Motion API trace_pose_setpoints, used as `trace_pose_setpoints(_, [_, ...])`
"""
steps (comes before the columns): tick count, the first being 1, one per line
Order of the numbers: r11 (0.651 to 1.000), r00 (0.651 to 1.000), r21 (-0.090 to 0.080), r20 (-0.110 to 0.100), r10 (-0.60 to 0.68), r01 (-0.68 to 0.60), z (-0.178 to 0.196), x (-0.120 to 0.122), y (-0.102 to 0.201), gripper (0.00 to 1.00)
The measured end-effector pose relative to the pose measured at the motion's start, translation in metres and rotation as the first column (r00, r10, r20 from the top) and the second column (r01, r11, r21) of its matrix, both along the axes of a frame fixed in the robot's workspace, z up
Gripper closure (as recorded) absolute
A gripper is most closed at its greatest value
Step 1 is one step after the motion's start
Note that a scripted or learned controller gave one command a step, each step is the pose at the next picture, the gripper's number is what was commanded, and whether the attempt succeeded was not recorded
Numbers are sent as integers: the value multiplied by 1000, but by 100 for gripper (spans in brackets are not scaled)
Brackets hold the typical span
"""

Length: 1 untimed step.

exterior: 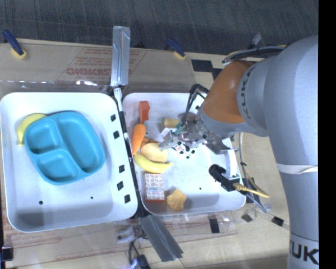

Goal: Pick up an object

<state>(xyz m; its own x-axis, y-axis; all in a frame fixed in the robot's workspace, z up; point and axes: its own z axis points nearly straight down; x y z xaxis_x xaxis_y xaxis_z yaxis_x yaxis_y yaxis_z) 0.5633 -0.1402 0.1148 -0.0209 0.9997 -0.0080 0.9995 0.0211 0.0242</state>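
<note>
Hand [180, 137] over right bin [204, 179], near banana [150, 165]

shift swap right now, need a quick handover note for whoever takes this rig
Gripper low over the middle of the right bin; no object seen lifted.
In its left half: carrot, banana, printed box, tan piece, orange block.
Left bin: blue divided plate, yellow thing under its edge.
Done: nothing picked. Left: grasp and lift one object.
</note>
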Motion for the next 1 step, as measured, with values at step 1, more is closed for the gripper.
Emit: trace_pose_setpoints(1, [999, 999, 9, -19, 32, -32, 81, 16, 70, 0])
